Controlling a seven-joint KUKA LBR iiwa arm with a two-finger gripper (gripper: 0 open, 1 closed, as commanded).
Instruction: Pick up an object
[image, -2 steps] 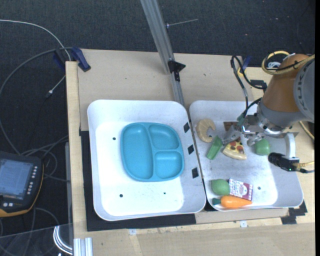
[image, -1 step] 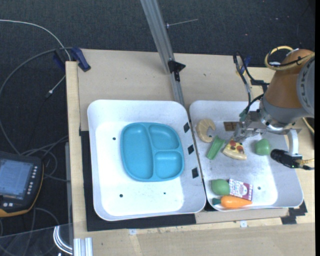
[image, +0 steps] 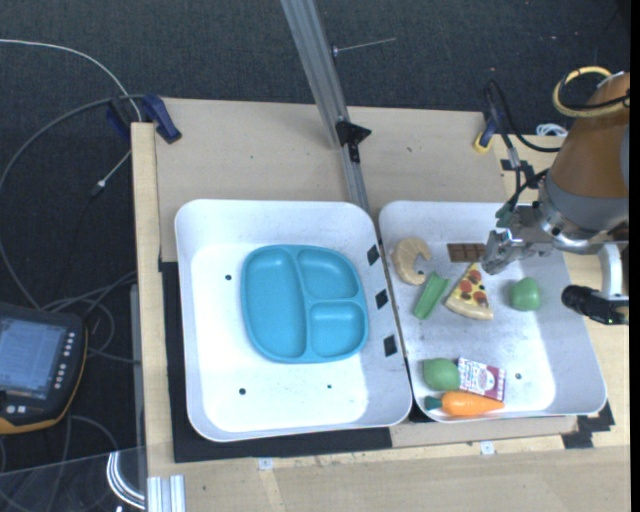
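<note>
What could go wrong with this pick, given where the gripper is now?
The gripper sits over the gap between the brown bar and pizza slice; it may close on neither, or nudge both. The green ball nearby could roll if bumped. The right bin wall is close, limiting approach.

Arm (image: 590, 175): rounded grey housing topped by a broad orange band.
Wrist: pale grey collar beneath the orange band.
Gripper (image: 497, 252): small metallic grey assembly with dark fittings.
Cables: thin black leads along the wrist; a yellow loop above the orange section.
Side attachment: white bracket with black cylindrical part.
</note>
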